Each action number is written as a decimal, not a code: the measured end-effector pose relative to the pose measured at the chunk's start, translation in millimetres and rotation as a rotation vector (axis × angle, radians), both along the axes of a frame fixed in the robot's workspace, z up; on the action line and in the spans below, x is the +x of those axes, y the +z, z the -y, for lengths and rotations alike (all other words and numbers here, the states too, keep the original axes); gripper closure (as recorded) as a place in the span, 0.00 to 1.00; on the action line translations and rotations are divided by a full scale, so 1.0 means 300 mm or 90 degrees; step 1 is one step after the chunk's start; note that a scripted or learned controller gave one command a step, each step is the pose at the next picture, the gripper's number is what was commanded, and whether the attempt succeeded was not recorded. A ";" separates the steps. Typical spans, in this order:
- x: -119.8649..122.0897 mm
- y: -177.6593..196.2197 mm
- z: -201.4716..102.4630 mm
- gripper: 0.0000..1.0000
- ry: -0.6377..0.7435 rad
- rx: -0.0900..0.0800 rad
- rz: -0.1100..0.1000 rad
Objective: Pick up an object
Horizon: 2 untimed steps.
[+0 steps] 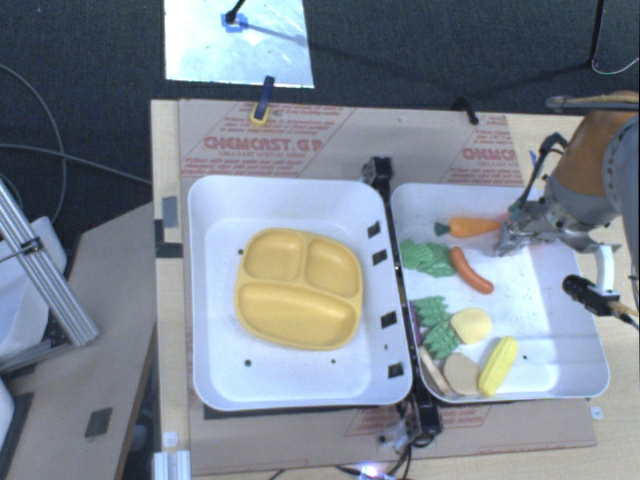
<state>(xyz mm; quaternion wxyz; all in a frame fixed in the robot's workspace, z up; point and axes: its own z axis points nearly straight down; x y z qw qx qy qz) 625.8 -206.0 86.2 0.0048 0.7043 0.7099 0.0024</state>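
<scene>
Grey arm [600, 183] is reaching in from the right, its gripper [510, 240] hanging low over the right bin [570, 368] beside the carrot [472, 227]. Whether anything is pinched, I cannot tell.

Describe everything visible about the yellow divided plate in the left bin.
The yellow divided plate looks like matte plastic, a rounded rectangle with three shallow compartments: two smaller ones on the far side, one long one nearer the camera. It lies flat and slightly rotated, roughly centred on the floor of the left bin, apart from the walls. Nothing sits in it or touches it.
</scene>
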 end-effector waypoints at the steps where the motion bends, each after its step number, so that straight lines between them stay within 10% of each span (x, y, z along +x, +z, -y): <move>1: -0.235 -0.007 0.003 1.00 -0.006 0.003 -0.009; 2: 0.057 -0.011 0.003 1.00 -0.001 0.006 -0.027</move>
